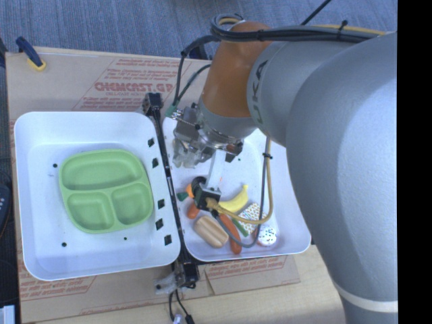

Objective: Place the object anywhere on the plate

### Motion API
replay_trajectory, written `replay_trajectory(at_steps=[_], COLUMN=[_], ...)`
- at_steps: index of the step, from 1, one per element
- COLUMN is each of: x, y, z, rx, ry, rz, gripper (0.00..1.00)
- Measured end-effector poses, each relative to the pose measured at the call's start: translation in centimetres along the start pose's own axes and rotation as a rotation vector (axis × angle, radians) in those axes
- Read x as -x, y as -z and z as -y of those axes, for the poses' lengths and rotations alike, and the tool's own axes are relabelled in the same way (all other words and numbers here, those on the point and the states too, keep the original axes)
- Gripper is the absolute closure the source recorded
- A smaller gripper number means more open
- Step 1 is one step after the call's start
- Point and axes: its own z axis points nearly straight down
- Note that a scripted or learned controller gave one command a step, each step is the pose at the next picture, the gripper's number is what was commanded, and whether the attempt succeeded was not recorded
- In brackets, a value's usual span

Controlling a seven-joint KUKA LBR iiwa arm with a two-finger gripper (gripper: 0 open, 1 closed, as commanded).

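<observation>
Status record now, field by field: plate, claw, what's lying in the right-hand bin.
plate: green plate, three compartments, in the view's left bin
claw: claw above the right bin, at its far end, near the divider
right bin contents: banana, tan bun, orange carrot, white dotted piece, clustered at the near end
progress: no object on the plate yet

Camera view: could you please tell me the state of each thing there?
Green plate, upright in the left bin, nothing on it.
Claw, poised above the right bin.
Banana, lying in the right bin.
Bun, lying flat in the right bin.
</observation>
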Motion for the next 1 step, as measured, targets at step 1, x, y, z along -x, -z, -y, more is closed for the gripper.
replay_trajectory(at_steps=[1], x=[-5.93], y=[-4.76], z=[2.73], rx=[0.004], ry=[0.054], rz=[0.001], gripper=[1.00])
